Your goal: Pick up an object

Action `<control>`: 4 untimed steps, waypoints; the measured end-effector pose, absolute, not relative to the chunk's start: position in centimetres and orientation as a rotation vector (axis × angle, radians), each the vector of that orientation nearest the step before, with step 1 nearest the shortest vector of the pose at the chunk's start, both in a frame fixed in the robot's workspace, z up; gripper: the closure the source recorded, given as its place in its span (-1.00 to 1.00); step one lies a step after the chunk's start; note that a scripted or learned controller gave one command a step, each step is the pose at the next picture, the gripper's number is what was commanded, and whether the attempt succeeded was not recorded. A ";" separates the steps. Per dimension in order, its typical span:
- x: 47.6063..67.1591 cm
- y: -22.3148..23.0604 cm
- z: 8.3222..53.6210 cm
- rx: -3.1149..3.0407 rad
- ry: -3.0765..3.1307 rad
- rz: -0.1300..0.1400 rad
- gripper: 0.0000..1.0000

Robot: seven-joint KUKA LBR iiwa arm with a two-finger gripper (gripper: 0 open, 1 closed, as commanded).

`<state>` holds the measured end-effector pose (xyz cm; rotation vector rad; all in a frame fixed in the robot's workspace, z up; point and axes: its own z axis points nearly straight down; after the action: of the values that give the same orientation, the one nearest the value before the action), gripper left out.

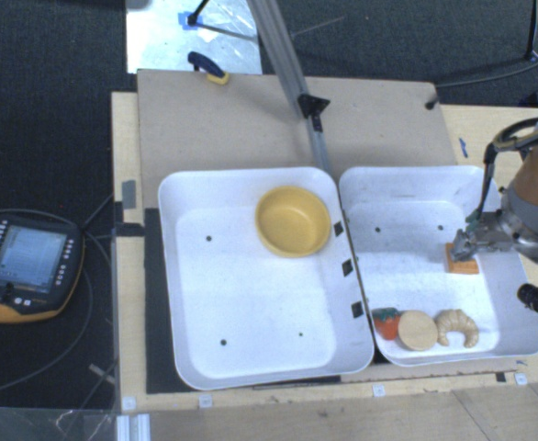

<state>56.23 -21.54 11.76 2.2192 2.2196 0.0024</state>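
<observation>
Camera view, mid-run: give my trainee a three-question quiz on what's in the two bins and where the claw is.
1. True or false: the yellow bowl sits in the right bin.
2. Which item is the claw right over?
A. the croissant
B. the orange block
C. the round tan disc
3. Fill in: the small red and green item lies along the right bin's ____ edge, beside the tan disc.

Key
1. False: it is in the left bin, near the far edge.
2. B: the claw is down at the orange block by the right bin's right side.
3. Near.
</observation>
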 end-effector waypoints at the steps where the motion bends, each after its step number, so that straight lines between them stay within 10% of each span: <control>1: 56.9 -21.1 17.7 2.217 2.220 0.004 1.00; 4: 56.8 -15.6 22.9 2.217 2.226 0.001 1.00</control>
<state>56.78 -15.65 22.91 2.2172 2.2262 0.0013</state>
